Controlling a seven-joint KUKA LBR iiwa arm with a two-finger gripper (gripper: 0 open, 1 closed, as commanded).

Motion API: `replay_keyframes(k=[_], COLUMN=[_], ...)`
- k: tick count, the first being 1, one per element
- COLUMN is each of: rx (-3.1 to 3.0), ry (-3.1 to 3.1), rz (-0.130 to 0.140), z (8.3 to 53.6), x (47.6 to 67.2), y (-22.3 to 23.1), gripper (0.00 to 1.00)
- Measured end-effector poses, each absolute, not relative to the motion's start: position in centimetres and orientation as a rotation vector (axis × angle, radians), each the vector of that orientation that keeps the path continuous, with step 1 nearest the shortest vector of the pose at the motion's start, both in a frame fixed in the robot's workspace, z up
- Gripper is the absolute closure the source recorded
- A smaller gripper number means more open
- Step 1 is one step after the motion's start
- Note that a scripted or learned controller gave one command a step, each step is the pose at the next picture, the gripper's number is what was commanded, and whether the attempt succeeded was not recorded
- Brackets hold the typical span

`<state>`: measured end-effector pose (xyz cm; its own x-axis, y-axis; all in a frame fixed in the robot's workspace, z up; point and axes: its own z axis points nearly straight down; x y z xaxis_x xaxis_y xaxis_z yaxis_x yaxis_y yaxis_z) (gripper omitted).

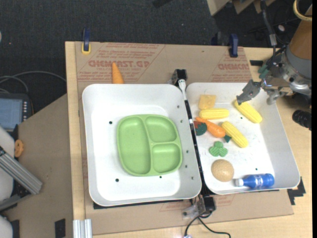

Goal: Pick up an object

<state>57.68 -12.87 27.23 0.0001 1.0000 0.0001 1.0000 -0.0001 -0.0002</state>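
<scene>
Brown bench board [148, 58] under two white bins [99, 133], one stray carrot [117, 74].

Yellow corn cob [248, 112] lies tilted (unheld) near right bin's [277, 138] far side.

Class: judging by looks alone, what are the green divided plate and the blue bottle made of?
Green three-compartment plate: likely moulded plastic, matte, with an even colour and soft rounded ridges. Blue bottle with white cap: probably glossy plastic, given its bright highlight.
</scene>
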Motion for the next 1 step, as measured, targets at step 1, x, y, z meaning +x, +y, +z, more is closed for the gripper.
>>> replay_keyframes(k=[1], rx=[-2.224], ry=[-2.213], rz=[0.007], z=[17.49], x=[59.79], y=[-20.02], gripper=[0.0])
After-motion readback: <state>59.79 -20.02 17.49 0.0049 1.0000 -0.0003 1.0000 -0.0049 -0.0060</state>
